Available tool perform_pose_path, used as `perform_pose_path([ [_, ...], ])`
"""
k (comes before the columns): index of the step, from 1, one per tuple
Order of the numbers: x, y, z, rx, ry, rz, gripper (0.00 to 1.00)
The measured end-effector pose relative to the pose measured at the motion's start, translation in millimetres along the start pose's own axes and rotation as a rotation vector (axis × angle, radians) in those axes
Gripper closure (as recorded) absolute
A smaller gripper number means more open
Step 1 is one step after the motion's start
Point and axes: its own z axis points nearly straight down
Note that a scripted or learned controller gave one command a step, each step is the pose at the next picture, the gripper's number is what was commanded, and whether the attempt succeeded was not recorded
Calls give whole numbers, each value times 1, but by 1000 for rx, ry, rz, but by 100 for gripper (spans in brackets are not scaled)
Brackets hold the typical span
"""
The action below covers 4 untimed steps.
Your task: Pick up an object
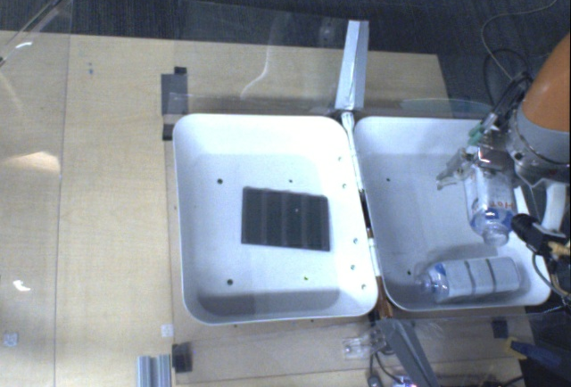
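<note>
the gripper (489,198) hangs over the right edge of the right bin (401,153), and a clear plastic bottle (490,214) stands upright between its fingers, so the jaws are closed on it. a second bottle (473,278) lies on its side along the bin's front edge. the dark ridged tray (285,218) sits mid left bin (205,162). risk: smooth plastic could slip, since the grip looks high on the bottle.

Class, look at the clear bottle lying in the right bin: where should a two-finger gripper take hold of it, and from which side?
Grip the clear bottle around its mid-body, coming straight down from above. It lies on its side along the right bin's near wall, cap end leftward, so fingers should probably close across its width.
</note>
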Motion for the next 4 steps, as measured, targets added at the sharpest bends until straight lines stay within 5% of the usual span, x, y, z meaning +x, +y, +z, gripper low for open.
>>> perform_pose_path([
  [1, -38, 18, 65, 2, 0, -73, 0],
  [2, -7, 11, 15, 0, 0, 118, 0],
  [3, -19, 7, 123, 0, 0, 46, 0],
  [4, -36, 6, 129, -7, 1, -118, 0],
])
